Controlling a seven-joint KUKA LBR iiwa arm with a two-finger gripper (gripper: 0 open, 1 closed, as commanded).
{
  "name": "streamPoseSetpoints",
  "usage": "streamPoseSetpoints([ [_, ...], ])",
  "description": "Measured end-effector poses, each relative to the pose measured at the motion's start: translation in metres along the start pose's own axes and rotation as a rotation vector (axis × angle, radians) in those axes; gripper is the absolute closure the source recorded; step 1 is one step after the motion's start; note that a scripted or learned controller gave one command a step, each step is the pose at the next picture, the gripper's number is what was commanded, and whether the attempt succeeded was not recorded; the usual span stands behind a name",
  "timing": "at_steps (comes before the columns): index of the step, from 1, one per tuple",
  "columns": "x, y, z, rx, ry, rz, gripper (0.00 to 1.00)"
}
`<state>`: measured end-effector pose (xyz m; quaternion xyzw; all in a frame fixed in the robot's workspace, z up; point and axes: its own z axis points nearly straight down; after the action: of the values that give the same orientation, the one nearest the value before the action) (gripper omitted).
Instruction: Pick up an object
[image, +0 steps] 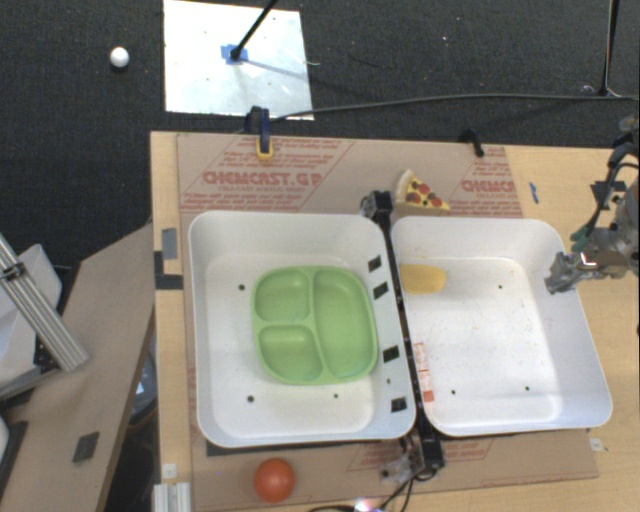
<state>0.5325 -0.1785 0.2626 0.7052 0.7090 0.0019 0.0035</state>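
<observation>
Bench: wooden bench (560, 180) with a sheet of printed cardboard (300, 175) under two white bins, dark floor behind.
Left bin: the left bin (215, 300) holds a green divided plate (313, 325), lying flat near the middle.
Right bin: the right bin (540, 400) has a pale yellow piece (422, 279) resting near its upper left corner, close to the dividing wall.
Gripper: at the far right the gripper (562, 272) hangs over the right bin's right rim, well apart from the yellow piece; cannot tell how it is set.
Around the bins: a toy pizza slice (421, 193) lies on the cardboard just behind the right bin; an orange ball (273, 479) sits on the bench in front of the left bin.
Background: a white sheet (235, 60) with blue tape lies on the floor, a small white ball (120, 57) to its left.
In the way: black clips (385, 320) line the wall between the bins.
</observation>
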Motion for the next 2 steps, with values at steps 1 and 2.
streamPoseSetpoints([
  [1,0.048,0.009,0.010,0.005,0.003,-0.004,1.00],
  [2,0.101,0.016,0.005,0.005,0.004,-0.005,1.00],
])
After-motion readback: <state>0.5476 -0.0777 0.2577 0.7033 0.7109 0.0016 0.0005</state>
